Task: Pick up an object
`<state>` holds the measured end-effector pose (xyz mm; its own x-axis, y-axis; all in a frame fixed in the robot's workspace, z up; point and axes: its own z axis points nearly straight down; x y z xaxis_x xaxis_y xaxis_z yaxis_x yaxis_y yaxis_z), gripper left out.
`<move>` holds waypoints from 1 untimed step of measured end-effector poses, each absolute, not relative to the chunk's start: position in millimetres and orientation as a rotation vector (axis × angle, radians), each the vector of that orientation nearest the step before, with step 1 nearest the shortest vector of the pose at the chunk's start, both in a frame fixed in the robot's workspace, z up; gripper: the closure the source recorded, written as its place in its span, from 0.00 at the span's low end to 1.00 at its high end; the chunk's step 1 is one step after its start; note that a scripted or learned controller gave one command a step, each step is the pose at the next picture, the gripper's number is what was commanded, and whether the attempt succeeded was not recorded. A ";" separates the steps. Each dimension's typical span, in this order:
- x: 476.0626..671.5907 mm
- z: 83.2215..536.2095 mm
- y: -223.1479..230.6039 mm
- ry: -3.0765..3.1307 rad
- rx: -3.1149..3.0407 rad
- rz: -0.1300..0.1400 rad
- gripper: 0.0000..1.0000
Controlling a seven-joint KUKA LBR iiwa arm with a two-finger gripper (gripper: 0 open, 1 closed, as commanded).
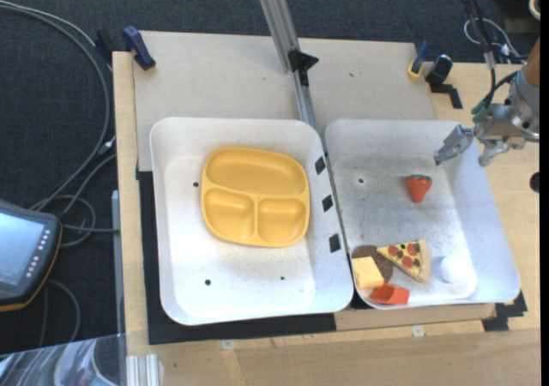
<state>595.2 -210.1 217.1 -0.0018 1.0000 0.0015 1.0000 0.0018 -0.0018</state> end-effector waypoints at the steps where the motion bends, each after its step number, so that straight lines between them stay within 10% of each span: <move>1: 595.2 217.2 -210.1 -2.222 -2.218 0.001 0.00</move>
